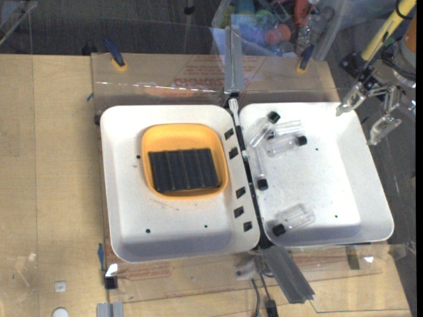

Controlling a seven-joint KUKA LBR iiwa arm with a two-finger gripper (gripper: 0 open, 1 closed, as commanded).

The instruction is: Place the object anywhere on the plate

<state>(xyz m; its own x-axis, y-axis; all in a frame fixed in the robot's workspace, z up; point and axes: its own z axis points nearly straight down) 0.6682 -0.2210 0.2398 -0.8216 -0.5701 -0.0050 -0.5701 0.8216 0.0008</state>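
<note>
Clear plastic vials with black caps (283, 137) lie in the right white bin (344, 197), clustered at its upper-left corner; one more vial (291, 218) sits near its lower-left. Orange square plate (184, 160) with a dark ribbed insert sits in the left white bin (125, 210). Gripper (370, 114) hangs over the right bin's upper-right edge, fingers spread, empty. Vials lie left of the gripper, the plate farther left.

Black ridged object (184, 170) on orange plate (153, 139)
</note>
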